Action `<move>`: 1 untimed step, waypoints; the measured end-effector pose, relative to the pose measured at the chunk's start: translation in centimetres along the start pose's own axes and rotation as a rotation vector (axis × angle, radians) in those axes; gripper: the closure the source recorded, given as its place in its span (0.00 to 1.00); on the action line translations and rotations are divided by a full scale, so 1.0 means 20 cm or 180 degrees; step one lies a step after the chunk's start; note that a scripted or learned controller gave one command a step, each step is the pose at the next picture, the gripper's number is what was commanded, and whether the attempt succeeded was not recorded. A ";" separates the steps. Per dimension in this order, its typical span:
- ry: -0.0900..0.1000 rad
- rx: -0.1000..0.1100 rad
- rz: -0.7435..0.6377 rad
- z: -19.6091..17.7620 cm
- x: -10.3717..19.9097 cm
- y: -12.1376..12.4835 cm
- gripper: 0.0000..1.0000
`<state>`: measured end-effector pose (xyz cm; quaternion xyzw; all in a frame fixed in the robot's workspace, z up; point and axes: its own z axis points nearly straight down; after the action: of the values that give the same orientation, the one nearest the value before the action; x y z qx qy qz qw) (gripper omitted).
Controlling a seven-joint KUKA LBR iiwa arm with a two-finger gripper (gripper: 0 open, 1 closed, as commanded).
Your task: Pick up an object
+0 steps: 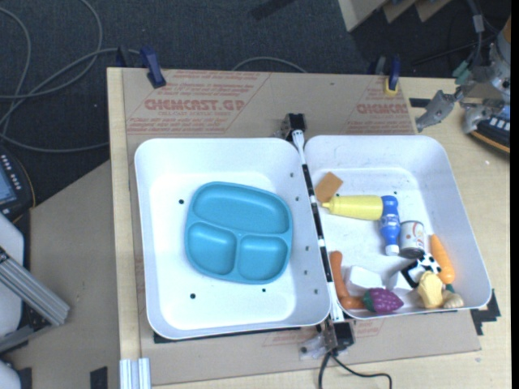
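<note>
small toys (422, 286) jumbled, kinds unclear

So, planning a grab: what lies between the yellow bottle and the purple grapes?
In the camera view, a white block lies between the yellow bottle and the purple grapes.

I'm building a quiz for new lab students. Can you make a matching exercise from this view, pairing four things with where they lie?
Things:
1. blue divided plate
2. yellow bottle
3. purple grapes
4. blue clamp

Places:
A. near edge of the right bin
B. far left corner of the board
C. left bin
D. far part of the right bin

Pairs: 1-C, 2-D, 3-A, 4-B
</note>
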<state>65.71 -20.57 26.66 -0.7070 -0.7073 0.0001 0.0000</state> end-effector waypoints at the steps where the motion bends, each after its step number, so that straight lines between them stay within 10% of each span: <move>1: 0.0011 0.0027 -0.0006 0.95 0.20 -0.12 0.00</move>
<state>63.23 -16.65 7.67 -0.7062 -0.7080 0.0019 0.0043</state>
